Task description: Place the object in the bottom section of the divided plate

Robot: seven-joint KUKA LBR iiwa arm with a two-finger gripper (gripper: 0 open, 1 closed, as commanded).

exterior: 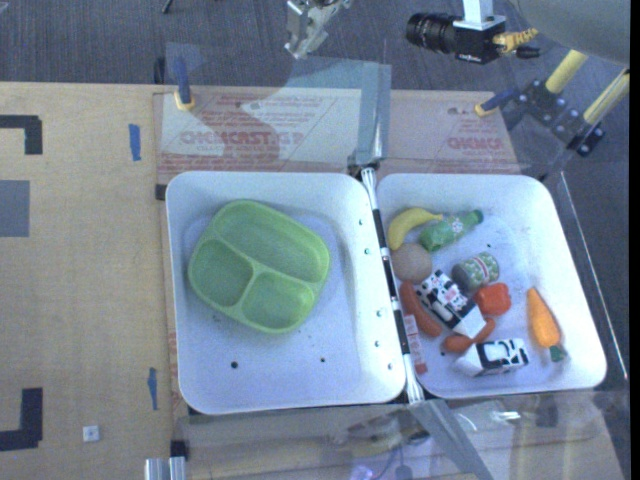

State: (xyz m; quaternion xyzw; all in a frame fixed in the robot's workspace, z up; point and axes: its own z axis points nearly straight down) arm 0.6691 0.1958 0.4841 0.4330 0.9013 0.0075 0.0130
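Divided plate (260, 265): green, three compartments, lying in the left bin (200, 368), toward its upper-middle, turned at a slight angle. I count one large compartment along its upper edge and two smaller ones toward the lower edge; I see nothing lying in any of them.

Right bin (570, 228): I log a cluster of toy items. Banana (408, 223), yellow, at upper left, just beside a green bottle (450, 229) lying on its side. Beige ball (410, 262) below the banana, near the bin's left wall. Green-and-grey can (477, 270), tipped over, near the middle. Black-and-white cow figure (442, 297) just left of it, with a red block (493, 299) to its right. Carrot (542, 319), orange, lying apart toward the right wall. White carton with dark print (497, 356) at the lower middle, orange-red sausage-like pieces (466, 340) touching or just beside it.

Gripper (305, 23): at the top edge of my view, above the cardboard behind the left bin, well apart from both the plate and the items. I see nothing between its fingers; whether they are spread or closed I cannot tell at this size.
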